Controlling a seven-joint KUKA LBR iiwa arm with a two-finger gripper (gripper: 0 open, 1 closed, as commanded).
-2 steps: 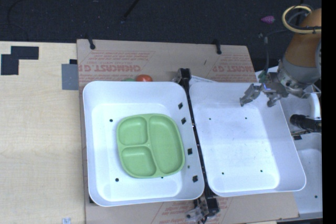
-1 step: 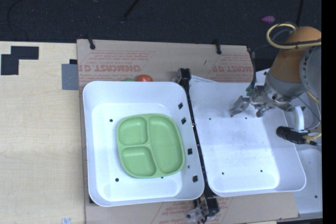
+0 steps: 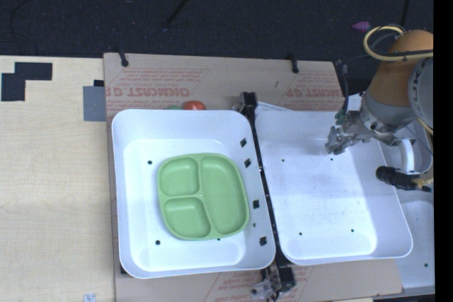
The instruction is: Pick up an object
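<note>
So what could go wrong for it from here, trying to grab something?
The pincer sits over the right bin, while the green divided plate lies in the left bin. A grab where it is now would likely close on nothing.

The plate is wide, flat and low, so two narrow fingers may slip off its rim.

Reaching across, it could bump the black divider between the bins.

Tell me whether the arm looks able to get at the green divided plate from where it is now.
Probably yes. The green plate lies flat and uncovered in the left bin; the gripper hangs over the right bin, with only the low divider between them.
</note>
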